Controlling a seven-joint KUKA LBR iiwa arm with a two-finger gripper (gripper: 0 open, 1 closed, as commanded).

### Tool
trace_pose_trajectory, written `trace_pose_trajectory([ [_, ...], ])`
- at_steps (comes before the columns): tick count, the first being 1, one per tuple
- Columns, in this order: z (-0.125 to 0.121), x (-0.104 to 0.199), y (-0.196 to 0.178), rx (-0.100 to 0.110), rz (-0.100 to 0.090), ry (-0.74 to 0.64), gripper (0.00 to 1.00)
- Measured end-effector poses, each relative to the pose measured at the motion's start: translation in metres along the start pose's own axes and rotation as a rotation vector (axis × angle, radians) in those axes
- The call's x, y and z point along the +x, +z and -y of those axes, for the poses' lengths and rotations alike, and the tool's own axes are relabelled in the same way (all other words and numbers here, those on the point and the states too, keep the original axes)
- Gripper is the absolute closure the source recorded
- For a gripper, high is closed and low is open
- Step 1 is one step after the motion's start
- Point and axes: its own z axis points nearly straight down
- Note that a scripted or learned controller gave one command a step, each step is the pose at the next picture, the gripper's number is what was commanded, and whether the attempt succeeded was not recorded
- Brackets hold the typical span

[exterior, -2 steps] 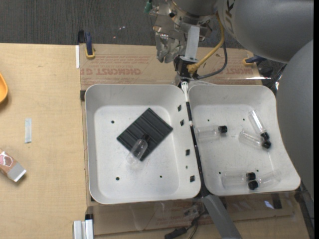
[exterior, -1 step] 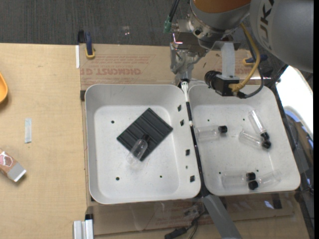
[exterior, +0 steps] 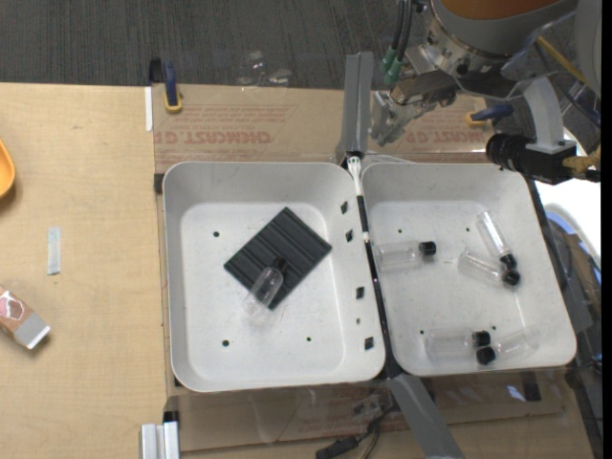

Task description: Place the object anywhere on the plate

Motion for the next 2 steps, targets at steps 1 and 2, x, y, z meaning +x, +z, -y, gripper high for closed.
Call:
trace_pose_trajectory([
  [1, 0.024, -0.071, 0.014, 0.003, -0.001, 0.438, 1.00],
  [2, -0.047, -0.016, 0.092, 0.003, 0.000, 0.363, 1.00],
])
